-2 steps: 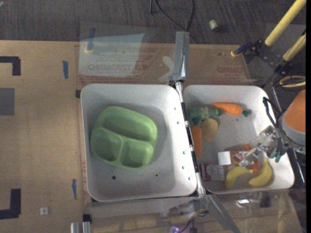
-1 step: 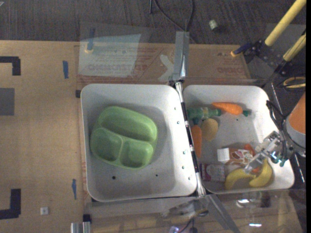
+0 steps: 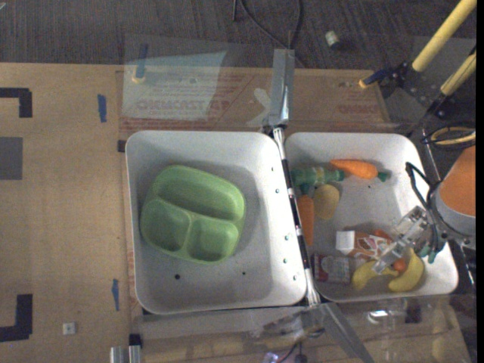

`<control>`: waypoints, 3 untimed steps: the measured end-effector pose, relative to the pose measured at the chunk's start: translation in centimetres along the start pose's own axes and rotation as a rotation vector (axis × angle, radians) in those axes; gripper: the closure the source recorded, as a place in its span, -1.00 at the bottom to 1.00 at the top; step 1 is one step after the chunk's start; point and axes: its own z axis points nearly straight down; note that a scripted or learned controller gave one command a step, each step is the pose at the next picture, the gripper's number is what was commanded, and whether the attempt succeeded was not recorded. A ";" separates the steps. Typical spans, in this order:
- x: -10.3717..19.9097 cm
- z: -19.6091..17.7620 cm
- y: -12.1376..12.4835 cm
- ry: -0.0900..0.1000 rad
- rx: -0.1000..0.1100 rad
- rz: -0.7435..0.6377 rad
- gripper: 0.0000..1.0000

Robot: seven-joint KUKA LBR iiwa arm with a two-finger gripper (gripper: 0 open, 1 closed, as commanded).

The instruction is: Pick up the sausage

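The sausage (image 3: 305,219), a slim orange-brown piece, lies lengthwise against the left wall of the right bin (image 3: 393,146). My gripper (image 3: 399,253) hangs low over that bin's front right corner, above two yellow bananas (image 3: 408,276) and a red-and-white packet (image 3: 373,245). It is well to the right of the sausage, with nothing seen held in it. The arm's orange band (image 3: 463,180) shows at the right edge.
Also in the right bin are a carrot (image 3: 352,169), a green piece (image 3: 314,177), a pale yellow piece (image 3: 327,200), a white cube (image 3: 345,240) and a red can (image 3: 332,268). The left bin (image 3: 151,150) holds a green divided plate (image 3: 193,213).
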 end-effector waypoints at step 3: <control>0.8 -14.2 0.6 0.007 0.001 -0.479 1.00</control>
